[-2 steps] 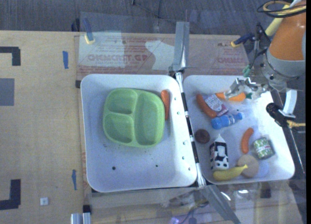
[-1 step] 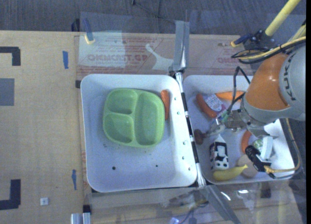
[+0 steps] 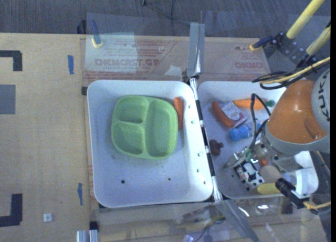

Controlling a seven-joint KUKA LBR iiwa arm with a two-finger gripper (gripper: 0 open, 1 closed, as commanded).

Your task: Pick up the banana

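Jaws: lower right of frame, low in the right bin; opening could not be told.
Banana: one, just right of jaws, yellow end showing.
Bins: two; left bin held one green plate.
Surface: tan, blue tape marks.

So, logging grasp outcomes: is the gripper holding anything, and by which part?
Cannot be told: the gripper is low in the right bin by the banana.

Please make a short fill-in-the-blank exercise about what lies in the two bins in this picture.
1. The green divided plate lies in the ____ bin.
2. The plate has ____ compartments.
3. The arm's band above the right bin is ____.
4. The orange carrot lies at the plate's ____ edge.

Missing words: left; three; orange; right
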